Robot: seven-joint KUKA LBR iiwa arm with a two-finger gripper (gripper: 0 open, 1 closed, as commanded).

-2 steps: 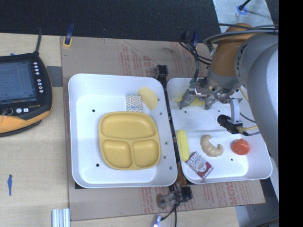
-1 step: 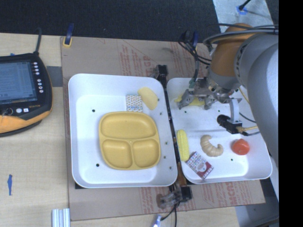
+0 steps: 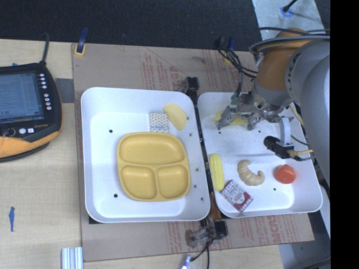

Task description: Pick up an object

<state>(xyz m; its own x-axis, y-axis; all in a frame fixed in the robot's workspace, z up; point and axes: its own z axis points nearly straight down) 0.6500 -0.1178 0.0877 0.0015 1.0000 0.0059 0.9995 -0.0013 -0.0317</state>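
The grey arm with its orange band is reaching in from the right, and its jaws [image 3: 238,118] are hanging low over the far end of the right bin [image 3: 305,206]. They are sitting right at a yellow object [image 3: 220,116] that is peeking out beneath them against the bin's far-left corner; whether they are spread or clamped cannot be told, nor whether the yellow piece is between them.

Lying nearer in the same bin are a corn cob [image 3: 216,171] along the left wall, a croissant [image 3: 250,172] just beside it toward the middle, a red tomato-like ball [image 3: 285,174] toward the right, and a small printed packet [image 3: 235,195] near the front edge.

The left bin [image 3: 95,195] is carrying a yellow divided plate [image 3: 152,165] at its centre, with a pale yellow wedge [image 3: 175,115] and a small patterned packet [image 3: 159,122] just behind it. A tablet-style pendant [image 3: 25,108] is resting on the desk [image 3: 39,217], well to the left.
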